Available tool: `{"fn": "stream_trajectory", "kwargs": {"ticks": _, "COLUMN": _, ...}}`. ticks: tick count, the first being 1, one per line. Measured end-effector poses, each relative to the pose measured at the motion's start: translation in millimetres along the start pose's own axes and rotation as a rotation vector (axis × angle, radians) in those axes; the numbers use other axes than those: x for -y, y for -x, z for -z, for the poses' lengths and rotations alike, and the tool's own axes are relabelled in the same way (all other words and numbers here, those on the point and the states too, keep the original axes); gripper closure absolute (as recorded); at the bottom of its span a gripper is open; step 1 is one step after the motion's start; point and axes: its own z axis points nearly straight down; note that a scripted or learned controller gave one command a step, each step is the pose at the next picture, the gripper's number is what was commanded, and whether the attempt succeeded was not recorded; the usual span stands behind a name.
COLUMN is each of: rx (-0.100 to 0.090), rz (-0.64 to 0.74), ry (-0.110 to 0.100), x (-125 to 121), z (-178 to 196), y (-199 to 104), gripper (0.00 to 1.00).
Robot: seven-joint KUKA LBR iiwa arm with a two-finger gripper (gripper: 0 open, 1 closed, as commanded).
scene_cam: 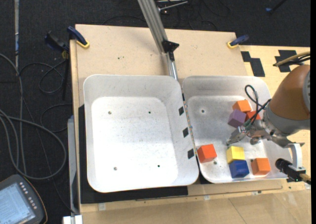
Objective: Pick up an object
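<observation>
right shallow white plastic bin (217, 87): purple block (237, 117) beside orange block (242, 106), far right; orange cube (207, 153) near left; yellow cube (236, 154) touching blue cube (239, 169); orange cube (260, 166) near right. two-finger gripper (242, 135) low between purple block and yellow cube; grip state: cannot tell. left white bin (98, 87) beside it.

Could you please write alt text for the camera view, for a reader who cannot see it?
The gripper reaches from the right into the right bin, poised among coloured blocks: purple, yellow, blue and three orange ones. The left bin sits beside it on a wooden bench.
</observation>
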Motion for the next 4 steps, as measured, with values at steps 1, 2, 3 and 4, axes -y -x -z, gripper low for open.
{"fn": "stream_trajectory", "kwargs": {"ticks": 1, "rx": 0.000, "rz": 0.000, "ry": 0.003, "x": -0.9, "z": 12.0, "y": 0.2, "gripper": 1.00}}
{"fn": "stream_trajectory", "kwargs": {"ticks": 2, "rx": 0.003, "rz": 0.003, "ry": 0.007, "x": -6.1, "z": 72.9, "y": 7.2, "gripper": 1.00}}
{"fn": "stream_trajectory", "kwargs": {"ticks": 3, "rx": 0.002, "rz": 0.005, "ry": 0.007, "x": -17.0, "z": 123.7, "y": 2.9, "gripper": 1.00}}
{"fn": "stream_trajectory", "kwargs": {"ticks": 4, "rx": 0.003, "rz": 0.004, "ry": 0.009, "x": -21.1, "z": 187.4, "y": 2.2, "gripper": 1.00}}
